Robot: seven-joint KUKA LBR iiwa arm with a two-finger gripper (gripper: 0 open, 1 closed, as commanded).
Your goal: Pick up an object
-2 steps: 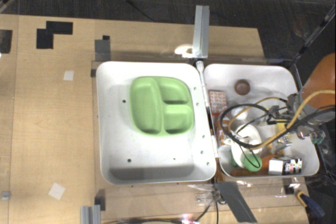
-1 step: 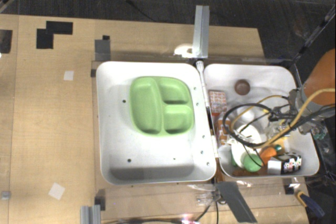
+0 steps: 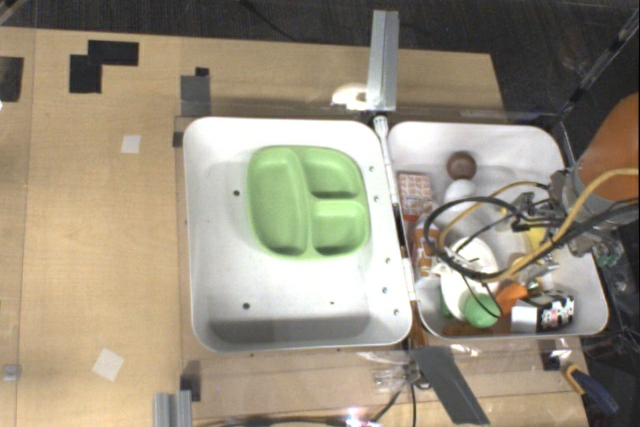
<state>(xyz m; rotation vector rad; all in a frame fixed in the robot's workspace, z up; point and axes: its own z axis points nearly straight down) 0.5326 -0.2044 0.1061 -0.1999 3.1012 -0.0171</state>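
The right bin (image 3: 500, 130) holds a heap of small objects. A brown round piece (image 3: 461, 164) lies at the back, with a white bottle (image 3: 458, 194) just in front of it and a red-brown packet (image 3: 414, 187) by the left wall. Near the front lie a green round item (image 3: 480, 309), an orange item (image 3: 510, 294) and a white and black cylinder (image 3: 543, 315). My gripper (image 3: 535, 240) hangs low over the bin's right half, wrapped in black and yellow cables that hide its tip. I see nothing held in it.
The left bin (image 3: 215, 245) carries a green divided tray (image 3: 306, 200). A metal post (image 3: 384, 60) stands behind the divider between the bins. The arm's orange band (image 3: 610, 145) sits above the right bin's far right corner.
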